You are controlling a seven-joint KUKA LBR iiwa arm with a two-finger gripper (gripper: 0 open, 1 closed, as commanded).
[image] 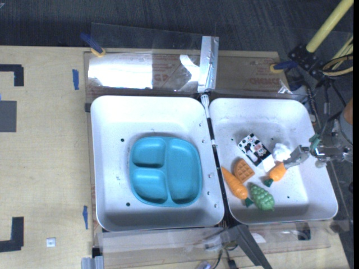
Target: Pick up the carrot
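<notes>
One carrot (234, 184) is lying at the right bin's (320, 203) near-left wall, touching the waffle (243, 170) | gripper (291, 158) is reaching in from the right, jaw state unreadable | step: approaching | next: shifting left, descending over the carrot.

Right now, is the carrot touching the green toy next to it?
Apart. The camera view shows a thin strip of white bin floor between the carrot and the green toy, though they lie close together.
</notes>
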